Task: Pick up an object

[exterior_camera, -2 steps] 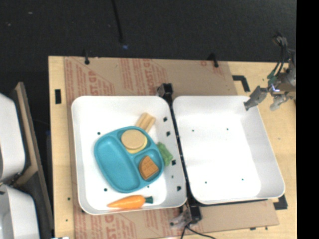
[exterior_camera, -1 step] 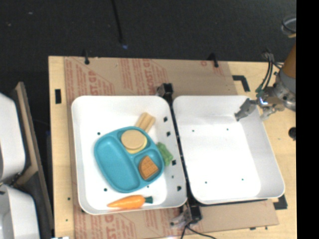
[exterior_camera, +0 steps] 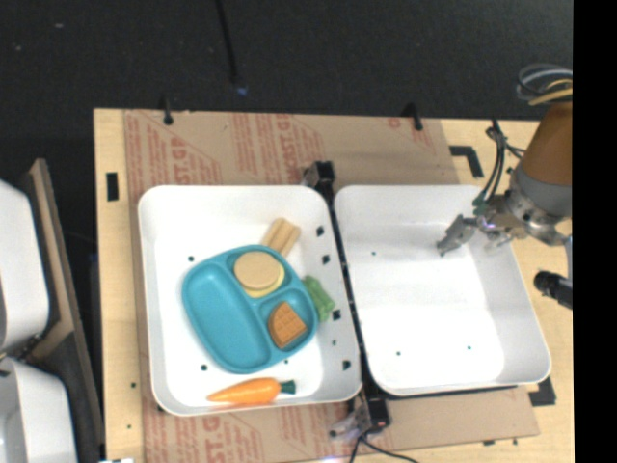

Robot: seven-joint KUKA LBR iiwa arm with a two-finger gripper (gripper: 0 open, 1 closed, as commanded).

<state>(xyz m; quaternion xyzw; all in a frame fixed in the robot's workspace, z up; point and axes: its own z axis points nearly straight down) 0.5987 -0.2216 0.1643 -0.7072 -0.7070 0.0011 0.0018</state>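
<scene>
Beside blue tray (exterior_camera: 224,328), orange carrot (exterior_camera: 249,391)

A single robot arm (exterior_camera: 549,157) is reaching in from the right side of the camera view, seen from above at a slant. Its orange band is showing near the right edge, with the grey wrist section sitting just below it and thin cables looping beside it. The wrist is angling down and to the left. At its end, the grey two-finger gripper (exterior_camera: 451,240) is pointing leftward and slightly downward, holding nothing visible.
</scene>
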